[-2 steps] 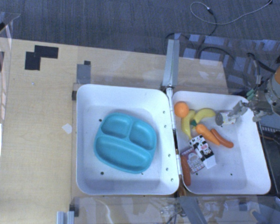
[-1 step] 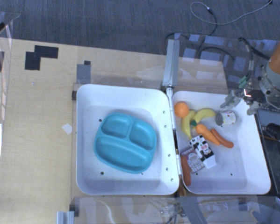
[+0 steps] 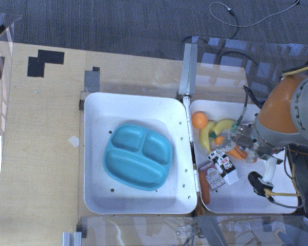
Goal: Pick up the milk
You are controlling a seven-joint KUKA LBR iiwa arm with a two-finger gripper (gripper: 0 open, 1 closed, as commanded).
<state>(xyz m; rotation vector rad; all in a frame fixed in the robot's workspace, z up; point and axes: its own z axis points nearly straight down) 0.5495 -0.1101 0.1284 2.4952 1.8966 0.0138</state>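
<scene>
Currently my arm (image 3: 286, 109) reaches in from the right and hangs over the right bin (image 3: 245, 204), with the orange band above the wrist covering that bin's far right part. My gripper (image 3: 244, 136) sits low among the toy food near the bin's middle, beside the banana (image 3: 219, 129). Whether it is clenched or released I cannot tell, since the wrist housing and the clutter around the tool hide the working end; nothing is visibly held.

The milk (image 3: 223, 164), a small white carton with black patches, lies tilted near the left side of the right bin, just in front of the banana and close to the wall shared with the left bin (image 3: 134, 201). It rests partly against a flat reddish packet (image 3: 212, 177), which explains its tilt. An orange (image 3: 199, 119) sits at the far left corner of the same bin, and a small orange piece, possibly a carrot (image 3: 237, 153), lies between the tool and the carton.

The left bin carries a blue divided plate (image 3: 138, 156), well apart from the work.

My judgement: the tool stands near the carton but not over it, so the pick is not yet made. The approach calls for a shift toward the shared wall. The crowding is a hazard: the carrot and packet touch or nearly touch the carton and may be caught with it.
</scene>
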